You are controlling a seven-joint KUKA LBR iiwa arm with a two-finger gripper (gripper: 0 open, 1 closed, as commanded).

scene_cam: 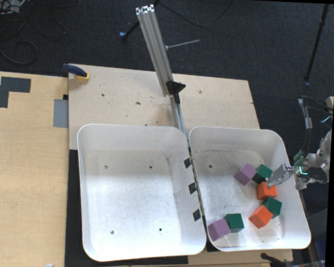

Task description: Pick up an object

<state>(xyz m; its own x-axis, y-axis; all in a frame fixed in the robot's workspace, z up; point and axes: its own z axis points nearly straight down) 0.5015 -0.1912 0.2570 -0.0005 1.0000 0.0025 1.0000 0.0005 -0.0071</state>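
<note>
Main worry: the blocks are bunched so tight that the fingers could clip a neighbour and shove the pile instead of gripping. Can't tell if they're spread or pinched. An orange block sits right under the tips, a dark green block just beside, a purple block a bit further left, all in the right bin
</note>
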